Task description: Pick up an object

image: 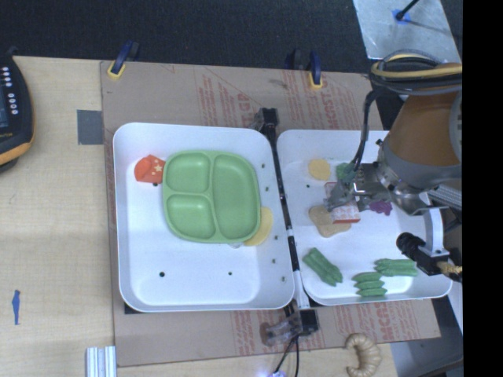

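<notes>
Gripper [346, 199] hangs low in the right bin [409, 293], its state impossible to tell from here. Just beneath it lies a tan toy piece [328, 221], probably light, stiff and smooth; across its narrower middle looks the surest hold.

Tan flat piece [330, 221] lying in right bin [409, 293], under end effector [346, 199]; grasp unclear.

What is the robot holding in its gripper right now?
It cannot be told. The gripper is low in the right bin, just above a tan piece, but the view does not show anything between its tips.
</notes>
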Controlling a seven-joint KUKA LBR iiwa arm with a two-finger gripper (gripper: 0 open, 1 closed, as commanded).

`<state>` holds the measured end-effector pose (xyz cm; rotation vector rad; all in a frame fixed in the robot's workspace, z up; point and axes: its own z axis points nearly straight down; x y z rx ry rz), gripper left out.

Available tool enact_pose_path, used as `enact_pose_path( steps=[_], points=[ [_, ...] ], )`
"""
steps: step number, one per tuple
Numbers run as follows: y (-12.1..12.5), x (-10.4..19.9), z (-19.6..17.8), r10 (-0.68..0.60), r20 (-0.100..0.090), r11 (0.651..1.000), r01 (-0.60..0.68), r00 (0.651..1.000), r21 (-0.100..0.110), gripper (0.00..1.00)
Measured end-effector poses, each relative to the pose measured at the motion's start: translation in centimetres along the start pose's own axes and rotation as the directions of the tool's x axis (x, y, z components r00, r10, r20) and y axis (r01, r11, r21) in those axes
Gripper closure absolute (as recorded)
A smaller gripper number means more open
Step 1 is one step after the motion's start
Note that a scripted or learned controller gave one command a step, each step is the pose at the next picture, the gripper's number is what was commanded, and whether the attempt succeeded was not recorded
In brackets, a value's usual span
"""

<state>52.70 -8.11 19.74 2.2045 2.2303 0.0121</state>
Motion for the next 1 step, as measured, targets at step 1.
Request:
enact_pose_path(
  steps=[1],
  points=[
    [4.66, 6.53, 0.61, 0.0, -0.001, 1.0, 0.0, 1.0, 0.009, 1.0]
  ],
)
